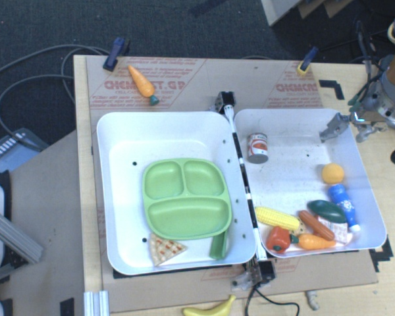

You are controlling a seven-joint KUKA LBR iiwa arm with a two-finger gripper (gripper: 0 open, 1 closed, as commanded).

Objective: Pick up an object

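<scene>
On your far left, a toy carrot (pixel 142 82) lies on the cardboard bench top (pixel 184 78), outside the bins. In the left bin (pixel 118 176) you have a green divided plate (pixel 185 197) in the middle, a waffle piece (pixel 164 249) at its near edge and a green stick-shaped piece (pixel 218 245) just right of that. A banana (pixel 210 306) lies on the bench at the near edge.

In the right bin (pixel 289 143), a small can (pixel 257 147) sits at the far left. Along the near side you see a corn cob (pixel 276 218), a red pepper (pixel 278 239), a second carrot (pixel 314 242), a sausage (pixel 316 224) and a dark green vegetable (pixel 327 209), crowded together. An orange ball (pixel 333 173) and a blue bottle (pixel 343 205) lie toward the right wall.

The gripper (pixel 345 127) hangs over the bin's far right corner, holding nothing; you cannot tell how its jaws stand.
</scene>
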